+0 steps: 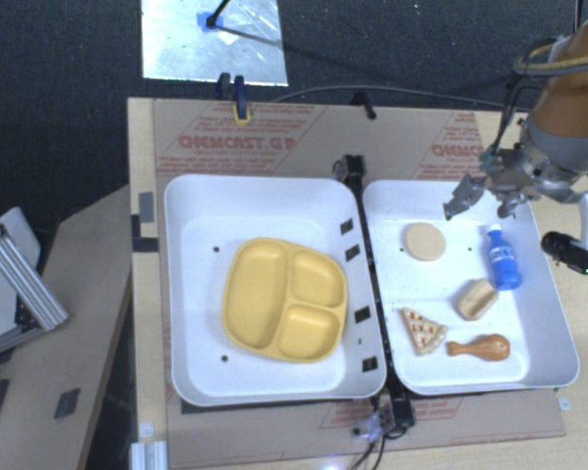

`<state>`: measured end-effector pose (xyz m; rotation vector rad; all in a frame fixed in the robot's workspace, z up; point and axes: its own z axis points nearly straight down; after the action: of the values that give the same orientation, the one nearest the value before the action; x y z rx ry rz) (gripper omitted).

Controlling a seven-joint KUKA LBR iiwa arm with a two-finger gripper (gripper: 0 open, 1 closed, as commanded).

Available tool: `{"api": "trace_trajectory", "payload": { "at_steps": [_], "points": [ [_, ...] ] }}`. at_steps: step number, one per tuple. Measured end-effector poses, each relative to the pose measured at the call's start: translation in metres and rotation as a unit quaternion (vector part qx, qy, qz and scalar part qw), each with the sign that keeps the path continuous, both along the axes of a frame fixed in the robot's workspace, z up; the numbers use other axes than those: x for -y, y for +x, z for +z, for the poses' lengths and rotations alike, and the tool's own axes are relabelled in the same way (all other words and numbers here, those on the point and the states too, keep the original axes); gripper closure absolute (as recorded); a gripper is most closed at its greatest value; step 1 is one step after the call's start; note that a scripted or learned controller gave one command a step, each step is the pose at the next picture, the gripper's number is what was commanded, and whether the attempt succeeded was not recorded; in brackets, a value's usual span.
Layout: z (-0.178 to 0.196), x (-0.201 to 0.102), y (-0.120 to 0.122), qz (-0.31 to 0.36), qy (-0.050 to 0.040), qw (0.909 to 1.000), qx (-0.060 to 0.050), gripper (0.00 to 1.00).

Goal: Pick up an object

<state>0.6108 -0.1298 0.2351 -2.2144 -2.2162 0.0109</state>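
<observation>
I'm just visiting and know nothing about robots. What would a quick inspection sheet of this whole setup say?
Surface: bench bearing two shallow white bins, left bin and right bin, side by side.
Job's things: right bin holds a round cracker, blue bottle, bread roll, pizza slice, drumstick.
Clutter: yellow divided tray in the left bin.
Grippers: end effector above the right bin's far edge, with no object between its fingers.
Cables: thin cable across the bench's far edge.
Surroundings: shiny plate on dark carpet; metal rail at left.
</observation>
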Motion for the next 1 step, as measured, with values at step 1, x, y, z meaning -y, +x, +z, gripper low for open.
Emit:
{"api": "trace_trajectory", "payload": {
  "at_steps": [1],
  "points": [
    [0.0075, -0.0003, 0.0023, 0.001, -0.0008, 1.0, 0.006, 0.0]
  ]
}}
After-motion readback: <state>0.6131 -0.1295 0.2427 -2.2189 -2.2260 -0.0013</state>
